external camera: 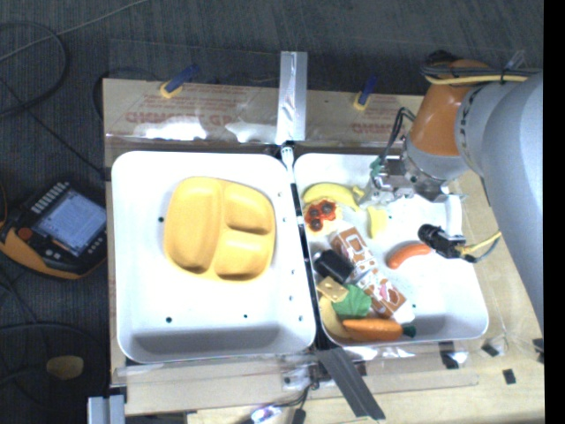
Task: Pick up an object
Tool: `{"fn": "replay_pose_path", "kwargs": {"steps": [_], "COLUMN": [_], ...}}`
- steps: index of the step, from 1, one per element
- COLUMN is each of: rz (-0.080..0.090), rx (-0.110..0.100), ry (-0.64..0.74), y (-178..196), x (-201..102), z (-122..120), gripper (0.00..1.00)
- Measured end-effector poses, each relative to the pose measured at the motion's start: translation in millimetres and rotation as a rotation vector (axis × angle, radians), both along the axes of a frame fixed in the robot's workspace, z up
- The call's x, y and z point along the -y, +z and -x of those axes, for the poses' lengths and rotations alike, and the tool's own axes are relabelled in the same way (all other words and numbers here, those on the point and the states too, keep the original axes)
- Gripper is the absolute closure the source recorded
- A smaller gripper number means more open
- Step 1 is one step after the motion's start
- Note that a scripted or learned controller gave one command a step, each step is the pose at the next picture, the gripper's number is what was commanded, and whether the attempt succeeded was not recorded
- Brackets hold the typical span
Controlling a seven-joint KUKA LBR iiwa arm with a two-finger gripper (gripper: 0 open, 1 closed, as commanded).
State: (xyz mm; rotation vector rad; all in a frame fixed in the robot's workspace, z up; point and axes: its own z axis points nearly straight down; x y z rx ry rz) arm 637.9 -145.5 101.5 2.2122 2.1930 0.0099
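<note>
The end effector (381, 186) hangs over the right bin's (459, 312) far side, just beside a toy banana (328, 193); whether it is spread cannot be told. The banana is judged light, stiff and slippery, best gripped across its middle.

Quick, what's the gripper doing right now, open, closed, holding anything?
Gripper: cannot be told from this view. It sits low over the back of the right bin, near the banana, with no object seen in its grasp.

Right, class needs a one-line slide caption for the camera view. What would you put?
Arm reaches into the right bin of toy food; a yellow tray lies in the left bin.
</note>
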Motion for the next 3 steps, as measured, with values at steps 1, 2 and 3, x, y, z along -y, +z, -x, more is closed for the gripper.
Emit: {"fn": "replay_pose_path", "kwargs": {"steps": [1,2,3], "rz": [-0.012,-0.013,-0.013], "rx": [-0.024,-0.024,-0.025], "ry": [0.041,-0.033,-0.033], "y": [82.2,112.8,112.8], "x": [-62.0,-73.1,-72.9], "z": [-25.8,-30.4,-30.4], "gripper": [1.00,1.00,0.00]}}
